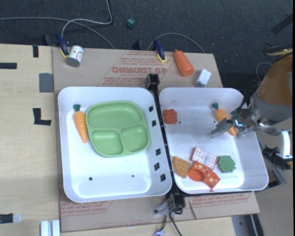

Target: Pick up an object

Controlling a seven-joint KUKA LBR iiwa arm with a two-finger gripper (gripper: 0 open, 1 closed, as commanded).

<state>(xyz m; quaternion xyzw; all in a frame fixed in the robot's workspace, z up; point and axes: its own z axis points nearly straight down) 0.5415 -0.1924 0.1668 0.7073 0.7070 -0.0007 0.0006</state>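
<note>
Both bins are white: the left bin (69, 132) holds a pale green plate (119, 128) and an orange carrot (80, 123) with a green top. The right bin (246, 146) holds a red tomato (170, 116), a second orange carrot (219, 113), a pink-checked packet (203, 157) and a green knobbly ball (226, 163).

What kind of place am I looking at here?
Probably a robot test bench in a lab: two white bins of toy food, such as a carrot beside a green plate, clamped cardboard, trailing cables.
</note>
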